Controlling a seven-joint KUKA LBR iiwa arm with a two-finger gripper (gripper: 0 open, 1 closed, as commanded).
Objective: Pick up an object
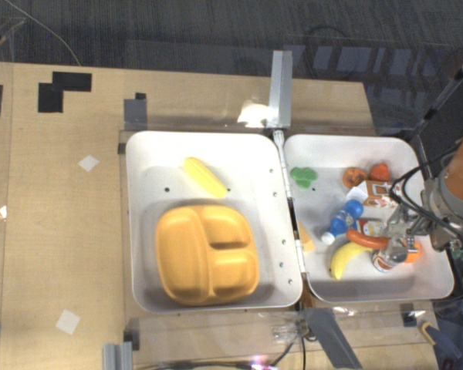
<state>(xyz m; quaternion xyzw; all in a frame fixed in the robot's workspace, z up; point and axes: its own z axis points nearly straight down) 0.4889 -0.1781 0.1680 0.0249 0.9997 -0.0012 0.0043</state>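
Bins sit side by side on the wooden bench (54, 230), a left bin (139, 206) and a right bin (324, 149). A yellow compartment tray (207, 251) fills the left bin's near half, and a yellow corn cob (204, 176) lies tilted toward its far edge. In the right bin a green toy (303, 176) rests near the far left corner, orange toys (366, 175) near the far edge, a blue bottle (345, 216) around the middle, and a banana (344, 260) toward the near edge. The gripper (401, 245) hangs low by the right bin's near right corner, over a red sausage-like toy (364, 240) and a small can (384, 264); whether its tips are spread or pinching anything cannot be told from this slant.
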